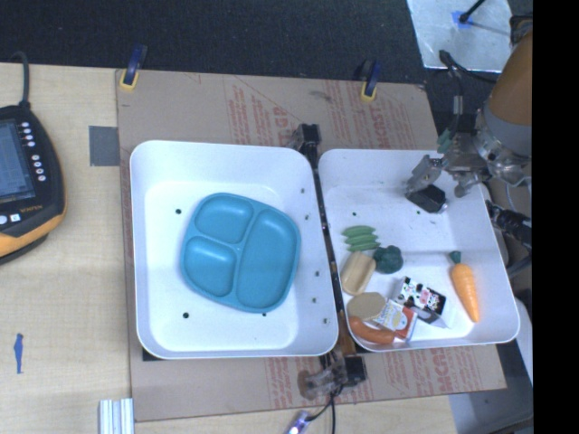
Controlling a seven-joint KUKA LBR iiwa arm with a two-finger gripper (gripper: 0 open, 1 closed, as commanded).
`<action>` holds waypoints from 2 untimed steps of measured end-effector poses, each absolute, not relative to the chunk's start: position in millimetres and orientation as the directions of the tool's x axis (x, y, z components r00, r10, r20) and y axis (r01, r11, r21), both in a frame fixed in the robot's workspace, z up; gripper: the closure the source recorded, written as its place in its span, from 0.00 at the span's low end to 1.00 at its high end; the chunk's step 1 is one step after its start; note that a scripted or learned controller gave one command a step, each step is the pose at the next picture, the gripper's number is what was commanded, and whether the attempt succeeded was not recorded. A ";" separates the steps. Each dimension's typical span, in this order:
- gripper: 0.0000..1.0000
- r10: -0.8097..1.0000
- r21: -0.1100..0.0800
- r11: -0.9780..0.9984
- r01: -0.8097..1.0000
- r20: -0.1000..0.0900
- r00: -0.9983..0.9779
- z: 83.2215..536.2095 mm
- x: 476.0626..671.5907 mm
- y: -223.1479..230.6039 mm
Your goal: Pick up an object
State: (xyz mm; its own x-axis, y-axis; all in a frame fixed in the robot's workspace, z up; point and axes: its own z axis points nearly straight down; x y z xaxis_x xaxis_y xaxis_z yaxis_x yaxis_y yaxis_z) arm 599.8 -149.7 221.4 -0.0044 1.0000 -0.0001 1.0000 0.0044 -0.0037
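Note:
My gripper (429, 186) hangs over the far part of the right bin (362, 165), fingers pointing left and down, with nothing seen between them. Toy food lies in the near half of that bin: a green pea pod (360, 237), a dark green broccoli piece (388, 259), a tan bread piece (358, 271), an orange carrot (465, 289), a black-and-white packet (422, 297) and a hot dog with a small carton (382, 320). All of these lie nearer the front than the gripper.
The left bin (154, 165) holds a blue divided plate (241, 251). A teach pendant (25, 174) rests on the bench at far left. Clamps (133, 66) hold the cardboard sheet at the back.

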 end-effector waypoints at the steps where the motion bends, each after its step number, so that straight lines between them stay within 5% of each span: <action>1: 0.00 1.000 -0.003 0.002 1.000 0.000 -0.002 195.8 655.9 -196.6; 2: 0.00 1.000 -0.006 0.005 1.000 -0.001 -0.005 108.3 631.2 -211.9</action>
